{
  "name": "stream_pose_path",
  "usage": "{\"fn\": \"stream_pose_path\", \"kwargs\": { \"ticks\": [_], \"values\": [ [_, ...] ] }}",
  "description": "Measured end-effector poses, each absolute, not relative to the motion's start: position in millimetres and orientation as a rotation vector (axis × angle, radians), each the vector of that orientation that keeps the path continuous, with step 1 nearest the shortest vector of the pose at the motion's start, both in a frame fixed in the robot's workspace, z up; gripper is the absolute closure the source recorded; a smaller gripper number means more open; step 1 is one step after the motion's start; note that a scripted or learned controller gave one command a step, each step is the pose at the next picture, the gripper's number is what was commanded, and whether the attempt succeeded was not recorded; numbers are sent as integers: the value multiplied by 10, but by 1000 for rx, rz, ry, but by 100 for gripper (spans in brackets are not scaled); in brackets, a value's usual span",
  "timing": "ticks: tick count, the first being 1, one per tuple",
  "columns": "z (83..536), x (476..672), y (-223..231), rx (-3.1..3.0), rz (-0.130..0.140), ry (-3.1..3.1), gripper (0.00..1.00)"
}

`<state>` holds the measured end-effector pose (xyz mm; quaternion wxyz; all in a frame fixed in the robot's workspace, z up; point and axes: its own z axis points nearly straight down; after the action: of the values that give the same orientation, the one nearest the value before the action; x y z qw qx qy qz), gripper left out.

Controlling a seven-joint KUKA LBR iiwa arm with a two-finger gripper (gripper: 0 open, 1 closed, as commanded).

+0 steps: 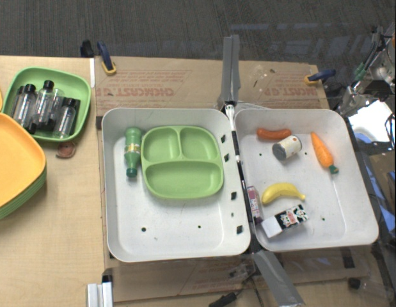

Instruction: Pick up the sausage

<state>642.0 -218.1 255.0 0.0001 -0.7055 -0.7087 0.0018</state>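
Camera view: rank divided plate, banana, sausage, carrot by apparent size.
1. Divided plate, by far the largest.
2. Banana and carrot look about equal; not ranking them.
3. Sausage, slightly smaller, a close call.

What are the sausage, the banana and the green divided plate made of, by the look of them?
The sausage looks like smooth moulded plastic: uniform orange-red with a soft sheen. The banana likewise seems toy plastic, evenly yellow and unblemished. The green divided plate appears matte plastic, one flat colour with rounded moulded ridges. None can be confirmed by sight alone.
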Motion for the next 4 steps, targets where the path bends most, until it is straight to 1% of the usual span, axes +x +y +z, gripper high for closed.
{"fn": "stream_pose_path", "kwargs": {
  "ticks": [1,2,3,4],
  "values": [
    [1116,6296,-2197,-2488,-2,-1918,100],
    [957,5894,-2127,-2300,-11,-2144,100],
    [1059,5632,-1901,-2287,1,-2152,100],
    [915,6095,-1811,-2147,1,-2295,100]
  ]
}}
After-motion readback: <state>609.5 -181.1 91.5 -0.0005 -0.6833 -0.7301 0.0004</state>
